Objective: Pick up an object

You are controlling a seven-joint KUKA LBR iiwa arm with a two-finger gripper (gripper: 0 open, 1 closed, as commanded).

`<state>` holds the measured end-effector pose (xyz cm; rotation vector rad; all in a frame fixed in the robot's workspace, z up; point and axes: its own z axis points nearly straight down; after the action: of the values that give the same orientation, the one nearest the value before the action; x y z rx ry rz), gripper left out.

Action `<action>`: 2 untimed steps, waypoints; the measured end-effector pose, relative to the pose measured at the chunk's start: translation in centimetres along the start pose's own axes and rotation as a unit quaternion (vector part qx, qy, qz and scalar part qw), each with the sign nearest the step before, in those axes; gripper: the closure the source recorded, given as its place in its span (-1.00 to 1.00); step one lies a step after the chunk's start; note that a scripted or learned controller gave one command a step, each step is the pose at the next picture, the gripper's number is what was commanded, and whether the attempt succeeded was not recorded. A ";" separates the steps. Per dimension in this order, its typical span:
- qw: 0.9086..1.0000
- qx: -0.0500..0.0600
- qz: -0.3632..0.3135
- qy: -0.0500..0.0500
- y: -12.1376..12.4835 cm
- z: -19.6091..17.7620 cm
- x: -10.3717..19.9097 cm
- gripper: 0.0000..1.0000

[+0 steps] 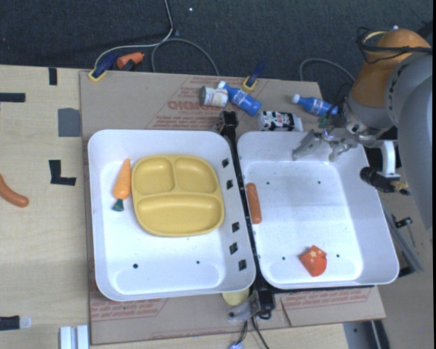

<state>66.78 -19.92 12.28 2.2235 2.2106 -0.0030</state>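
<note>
Hovering over the 12 o'clock rim of the right bin (pixel 363 217), the gripper (pixel 321 146) hangs with its two fingers spread apart and nothing between them. Two candidates lie in that bin. A small sausage (pixel 253 203) rests against the bin's 9 o'clock wall, lying lengthwise along it. A red strawberry-like toy (pixel 314 260) sits near the 6 o'clock edge, well apart from the sausage and from the gripper.

Both look like light plastic play food: stiff, smooth, probably a little slippery, not fragile. The strawberry seems the easier pick, since it stands free of the walls; I would close across its broad middle, below the tapering tip, so it does not squirt out. The sausage would want a grip across its short width at mid-length, but the wall beside it leaves little room for a finger on that side.

In the left bin (pixel 102 195) a yellow divided plate (pixel 178 195) lies with a toy carrot (pixel 123 179) just beside its 9 o'clock rim. Out on the desk (pixel 29 253), at the far 9 o'clock side, lies another sausage (pixel 9 190), and some small bottles (pixel 236 97) sit beyond the bins at 12 o'clock
</note>
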 end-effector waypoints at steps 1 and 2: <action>1.000 0.001 -0.003 0.003 -5.9 -8.9 3.1 -1.00; 1.000 0.008 -0.001 0.005 -18.7 -6.7 4.7 -1.00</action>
<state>48.05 -15.07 18.91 2.2335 2.2252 -0.0091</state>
